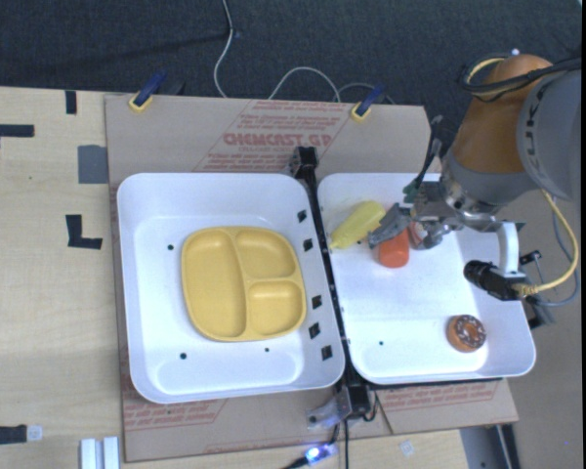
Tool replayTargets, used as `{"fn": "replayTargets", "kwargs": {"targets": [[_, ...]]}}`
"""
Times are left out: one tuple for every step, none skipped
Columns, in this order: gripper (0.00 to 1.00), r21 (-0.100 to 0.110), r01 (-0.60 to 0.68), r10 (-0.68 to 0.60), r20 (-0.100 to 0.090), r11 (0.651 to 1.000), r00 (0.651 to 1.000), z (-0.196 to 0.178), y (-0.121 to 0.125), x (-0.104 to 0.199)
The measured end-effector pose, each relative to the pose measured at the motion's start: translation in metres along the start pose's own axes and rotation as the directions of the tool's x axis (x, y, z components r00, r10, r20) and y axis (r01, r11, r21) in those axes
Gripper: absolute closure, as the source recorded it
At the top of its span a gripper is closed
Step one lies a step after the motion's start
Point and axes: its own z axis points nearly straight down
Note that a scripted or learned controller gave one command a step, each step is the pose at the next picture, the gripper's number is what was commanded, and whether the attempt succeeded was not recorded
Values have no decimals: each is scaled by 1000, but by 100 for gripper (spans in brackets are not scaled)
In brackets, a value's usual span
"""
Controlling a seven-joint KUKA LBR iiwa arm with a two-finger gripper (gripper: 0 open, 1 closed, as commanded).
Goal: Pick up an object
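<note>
My gripper [407,234] hangs over the upper left of the right bin [410,350], open, with one dark finger [387,230] reaching left toward a yellow corn-like object [355,223]. An orange-red object [395,253] lies just below the fingertips, partly under them and not gripped. A brown glazed donut [466,332] rests near the right bin's lower right corner, well apart from the gripper.
A yellow divided plate [242,283] lies in the middle of the left bin [156,360]. The black divider between the bins [320,262] runs just left of the yellow object. The grey arm with its orange band [498,125] and cables [513,279] overhang the right bin's right side.
</note>
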Motion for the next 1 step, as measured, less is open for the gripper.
{"fn": "replayTargets", "kwargs": {"targets": [[0,-13,3,-3,1,1000,1000,-9,3,1]]}}
